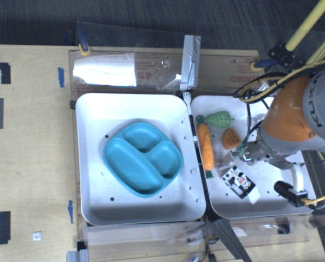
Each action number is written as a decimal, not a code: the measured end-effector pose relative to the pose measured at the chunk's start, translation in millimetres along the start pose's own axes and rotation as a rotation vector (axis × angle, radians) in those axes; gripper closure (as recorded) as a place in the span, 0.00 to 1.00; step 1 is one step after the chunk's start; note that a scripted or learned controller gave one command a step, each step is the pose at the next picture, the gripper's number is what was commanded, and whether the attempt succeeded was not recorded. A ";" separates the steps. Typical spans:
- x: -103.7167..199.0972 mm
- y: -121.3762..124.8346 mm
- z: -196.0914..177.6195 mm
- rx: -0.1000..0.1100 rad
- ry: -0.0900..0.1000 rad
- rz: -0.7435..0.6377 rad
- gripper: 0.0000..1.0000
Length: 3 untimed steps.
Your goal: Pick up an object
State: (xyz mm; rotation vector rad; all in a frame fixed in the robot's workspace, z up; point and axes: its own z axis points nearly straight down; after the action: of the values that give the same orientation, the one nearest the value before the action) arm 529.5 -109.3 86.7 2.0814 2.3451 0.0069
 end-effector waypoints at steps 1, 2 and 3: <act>-21.7 81.2 1.7 0.001 -0.001 0.020 0.00; -22.1 82.5 -7.1 -0.001 -0.002 0.019 1.00; 53.0 119.7 -97.0 0.005 0.002 0.108 1.00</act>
State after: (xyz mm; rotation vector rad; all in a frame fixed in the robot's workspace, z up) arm 641.3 -42.4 184.6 2.2085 2.2326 0.0038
